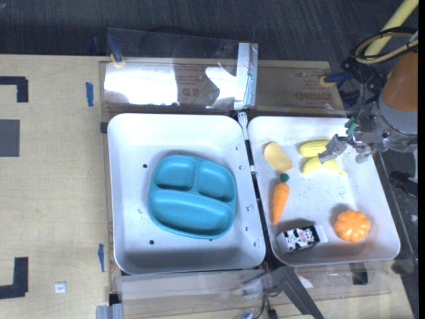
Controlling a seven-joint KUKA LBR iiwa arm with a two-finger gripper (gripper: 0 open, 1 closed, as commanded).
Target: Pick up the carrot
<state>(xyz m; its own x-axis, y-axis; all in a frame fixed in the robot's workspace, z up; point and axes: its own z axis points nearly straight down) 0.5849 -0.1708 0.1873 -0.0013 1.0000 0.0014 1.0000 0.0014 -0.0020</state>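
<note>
Two shallow white bins sit side by side on a pale wooden bench, with dark floor across the top of the frame. Near the left wall of the right bin lies the carrot, orange, its green stub pointing up the frame and its tip down toward the lower edge. Just above it rests a pale yellow lemon-like piece, and below it, near the bin's lower rim, a small black-and-white cow-patterned toy. To the right of that sits an orange pumpkin. Toward the upper right of this bin lie yellow banana-like pieces, and the gripper hangs just over them, well apart from the carrot; nothing shows between its fingers, and whether they are spread or closed I cannot tell. In the left bin lies a blue divided plate with three compartments.
</note>
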